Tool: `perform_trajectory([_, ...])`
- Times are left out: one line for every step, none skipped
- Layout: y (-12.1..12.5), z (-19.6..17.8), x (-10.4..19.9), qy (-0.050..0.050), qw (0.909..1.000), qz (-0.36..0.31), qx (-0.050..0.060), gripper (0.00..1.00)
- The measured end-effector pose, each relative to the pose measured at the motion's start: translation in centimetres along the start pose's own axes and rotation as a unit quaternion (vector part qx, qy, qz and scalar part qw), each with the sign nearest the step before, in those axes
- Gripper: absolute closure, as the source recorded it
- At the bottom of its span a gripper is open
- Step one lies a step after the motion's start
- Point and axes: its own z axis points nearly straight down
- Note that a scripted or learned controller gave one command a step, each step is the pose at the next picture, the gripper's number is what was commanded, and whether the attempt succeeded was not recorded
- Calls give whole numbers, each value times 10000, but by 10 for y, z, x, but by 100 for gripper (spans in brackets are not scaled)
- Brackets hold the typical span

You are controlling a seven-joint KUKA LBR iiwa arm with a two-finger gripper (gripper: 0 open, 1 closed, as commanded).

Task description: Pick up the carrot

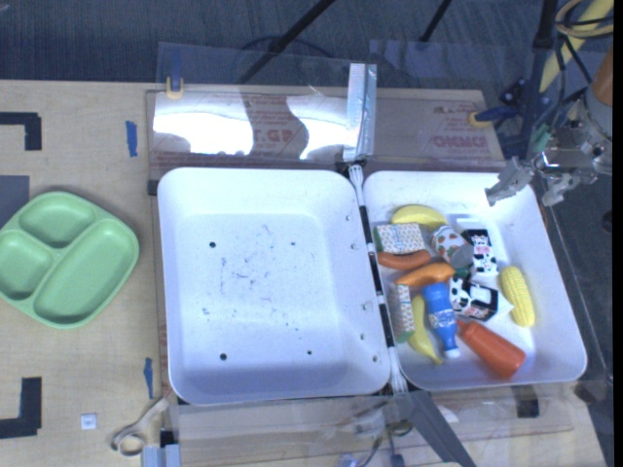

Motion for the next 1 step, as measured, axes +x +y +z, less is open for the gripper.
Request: perform_trajectory([31, 79, -33, 3, 9981, -616, 10, 0])
